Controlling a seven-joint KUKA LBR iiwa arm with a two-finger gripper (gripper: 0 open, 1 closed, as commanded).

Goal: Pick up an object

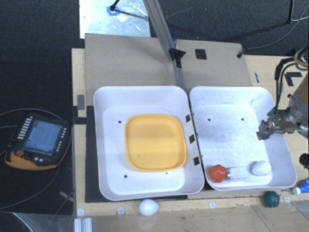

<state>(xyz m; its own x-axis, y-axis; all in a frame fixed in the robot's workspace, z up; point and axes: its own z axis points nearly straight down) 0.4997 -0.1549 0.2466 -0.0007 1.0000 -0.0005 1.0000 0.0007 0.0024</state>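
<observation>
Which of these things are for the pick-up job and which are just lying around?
For the job:
gripper
red object
white egg shape
yellow plate

Lying about:
white egg outside the bins
green ball
pendant

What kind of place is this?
Probably a robotics lab or test bench: two white bins side by side, a robot arm's end effector over the right one, and a handheld control pad lying nearby.

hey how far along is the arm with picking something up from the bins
Done: nothing looks lifted; the red ball and white egg-shaped object lie in the right bin. In hand: the gripper sits at that bin's right side, above them. Left: reaching an object, grasping and lifting.
</observation>
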